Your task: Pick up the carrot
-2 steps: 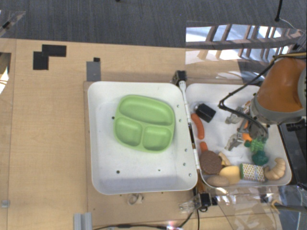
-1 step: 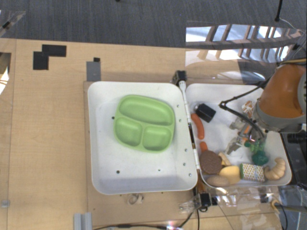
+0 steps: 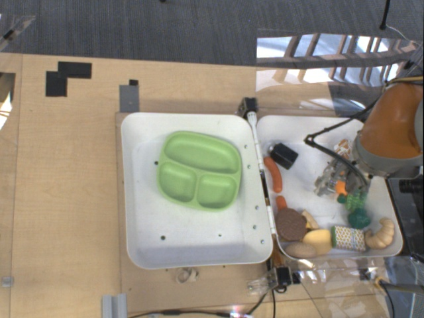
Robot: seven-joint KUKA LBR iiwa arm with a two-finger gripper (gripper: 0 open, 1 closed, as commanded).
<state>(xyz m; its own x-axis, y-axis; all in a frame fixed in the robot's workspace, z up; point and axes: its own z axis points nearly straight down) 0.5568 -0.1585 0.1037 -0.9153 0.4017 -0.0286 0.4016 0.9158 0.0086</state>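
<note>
Claw [image 3: 329, 184] low inside right bin [image 3: 392, 212]. Fingers closed on orange carrot [image 3: 341, 189], green top [image 3: 354, 201] hanging below. Carrot just above green toy [image 3: 358, 218]. Red sausage [image 3: 274, 173] and black block [image 3: 283, 155] well apart, at left.

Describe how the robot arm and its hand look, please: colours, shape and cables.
The arm is a thick rounded body, orange on top with a grey band below. A thin black cable runs beside it. The hand is small, made of silvery metal parts.
</note>
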